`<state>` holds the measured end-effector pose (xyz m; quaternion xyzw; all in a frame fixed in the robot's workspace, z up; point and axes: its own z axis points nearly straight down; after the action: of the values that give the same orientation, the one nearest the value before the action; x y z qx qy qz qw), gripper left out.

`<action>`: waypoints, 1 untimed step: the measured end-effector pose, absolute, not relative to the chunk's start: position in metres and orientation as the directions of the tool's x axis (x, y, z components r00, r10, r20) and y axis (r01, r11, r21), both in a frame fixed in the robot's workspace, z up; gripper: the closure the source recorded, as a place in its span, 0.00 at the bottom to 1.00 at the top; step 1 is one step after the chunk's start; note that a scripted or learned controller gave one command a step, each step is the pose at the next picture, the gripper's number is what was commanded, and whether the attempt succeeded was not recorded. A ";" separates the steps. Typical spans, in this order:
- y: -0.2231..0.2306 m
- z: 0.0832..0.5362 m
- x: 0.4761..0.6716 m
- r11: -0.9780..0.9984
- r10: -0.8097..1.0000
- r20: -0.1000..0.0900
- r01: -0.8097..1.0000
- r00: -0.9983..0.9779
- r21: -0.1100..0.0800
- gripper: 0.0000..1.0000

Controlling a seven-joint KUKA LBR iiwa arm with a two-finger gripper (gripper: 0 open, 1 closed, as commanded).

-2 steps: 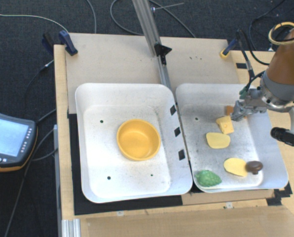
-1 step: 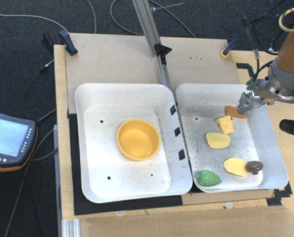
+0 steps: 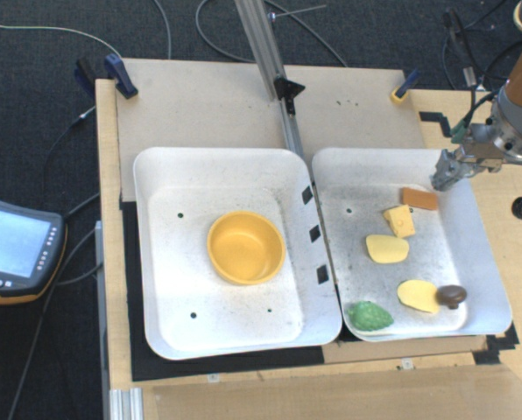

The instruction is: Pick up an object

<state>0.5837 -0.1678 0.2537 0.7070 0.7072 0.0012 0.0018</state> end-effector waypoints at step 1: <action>-0.118 0.243 0.562 0.004 1.000 0.001 1.000 -0.004 0.000 1.00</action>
<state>0.5622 -0.1183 0.2432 0.7058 0.7084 0.0004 -0.0003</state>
